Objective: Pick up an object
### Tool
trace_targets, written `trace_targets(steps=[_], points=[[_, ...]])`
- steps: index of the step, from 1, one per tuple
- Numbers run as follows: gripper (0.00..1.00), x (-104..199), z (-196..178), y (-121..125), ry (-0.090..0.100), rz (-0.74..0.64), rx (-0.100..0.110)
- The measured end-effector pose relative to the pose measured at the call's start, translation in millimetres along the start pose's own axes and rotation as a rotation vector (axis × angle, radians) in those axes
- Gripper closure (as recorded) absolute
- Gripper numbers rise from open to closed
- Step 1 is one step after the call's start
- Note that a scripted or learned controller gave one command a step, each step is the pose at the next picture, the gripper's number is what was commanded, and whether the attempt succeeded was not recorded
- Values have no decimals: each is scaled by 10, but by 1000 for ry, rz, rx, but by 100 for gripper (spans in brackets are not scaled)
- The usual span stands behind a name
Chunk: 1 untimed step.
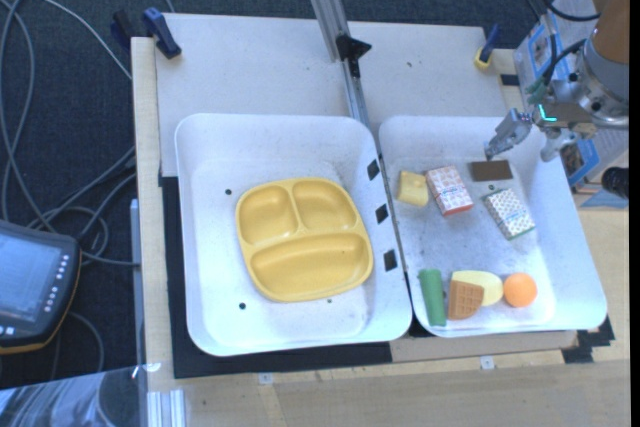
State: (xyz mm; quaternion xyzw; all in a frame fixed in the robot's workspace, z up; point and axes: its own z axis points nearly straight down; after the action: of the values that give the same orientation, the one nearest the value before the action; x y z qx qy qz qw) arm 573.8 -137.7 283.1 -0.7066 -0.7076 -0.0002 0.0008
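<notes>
White bins [200,215] on pale bench [260,65]

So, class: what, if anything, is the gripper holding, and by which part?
Nothing. The gripper is open above the right bin's far edge, with no object between its fingers.

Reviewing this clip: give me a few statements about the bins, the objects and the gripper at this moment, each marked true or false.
1. The yellow divided plate lies in the left bin. True.
2. The orange ball sits on the plate. False: it lies in the right bin, near its front corner.
3. The gripper holds the green cylinder. False: the cylinder lies on the bin floor, far from it.
4. The gripper is over the right bin's far side. True.
</notes>
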Motion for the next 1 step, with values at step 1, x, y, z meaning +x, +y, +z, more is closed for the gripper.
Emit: trace_targets(steps=[1], points=[[0,24,631,13,1,1,7]])
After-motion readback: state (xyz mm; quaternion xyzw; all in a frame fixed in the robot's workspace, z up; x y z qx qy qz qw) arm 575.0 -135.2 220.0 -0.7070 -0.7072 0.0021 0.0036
